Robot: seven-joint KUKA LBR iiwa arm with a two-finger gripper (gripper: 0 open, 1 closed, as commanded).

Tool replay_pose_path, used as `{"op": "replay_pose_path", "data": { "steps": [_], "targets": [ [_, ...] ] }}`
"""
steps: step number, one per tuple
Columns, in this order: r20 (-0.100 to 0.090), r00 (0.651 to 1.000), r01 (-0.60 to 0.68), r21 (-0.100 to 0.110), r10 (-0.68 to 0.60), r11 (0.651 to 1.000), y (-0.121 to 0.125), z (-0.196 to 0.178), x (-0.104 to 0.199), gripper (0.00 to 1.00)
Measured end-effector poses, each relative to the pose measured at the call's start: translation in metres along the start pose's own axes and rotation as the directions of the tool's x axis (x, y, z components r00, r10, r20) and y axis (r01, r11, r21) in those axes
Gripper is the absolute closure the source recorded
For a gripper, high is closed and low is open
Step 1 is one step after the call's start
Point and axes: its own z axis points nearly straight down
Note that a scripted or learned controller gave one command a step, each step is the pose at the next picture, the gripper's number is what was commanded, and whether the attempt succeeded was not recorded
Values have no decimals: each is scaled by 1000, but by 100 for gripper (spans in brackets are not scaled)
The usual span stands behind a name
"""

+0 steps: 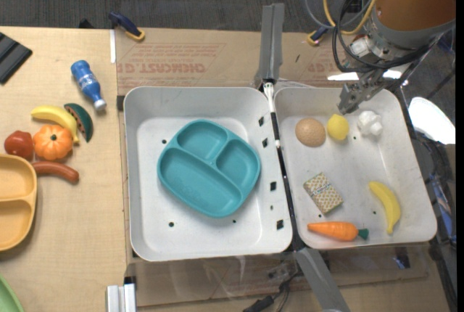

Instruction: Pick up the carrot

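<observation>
The carrot (335,231) is orange with a small green tip and lies flat near the front edge of the right bin (413,158). My gripper (353,99) hangs over the back of that bin, just above and right of a yellow lemon (337,127). It is far from the carrot, at the opposite end of the bin. Its dark fingers point down with nothing seen between them.
The right bin also holds a brown egg (310,132), a white crumpled object (370,123), a patterned small box (323,193) and a banana (386,205). A teal divided plate (209,167) sits in the left bin (145,158). Toy foods and a bottle (88,85) lie on the bench at left.
</observation>
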Motion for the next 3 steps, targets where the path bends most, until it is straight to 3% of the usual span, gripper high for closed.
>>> {"op": "replay_pose_path", "data": {
  "steps": [1,2,3],
  "targets": [
    [-2,999,-39,3,39,999,33,-67,37,100],
    [-2,998,-64,3,64,998,20,-35,104,100],
    [0,984,176,-1,-176,984,1,21,8,100]
  ]
}}
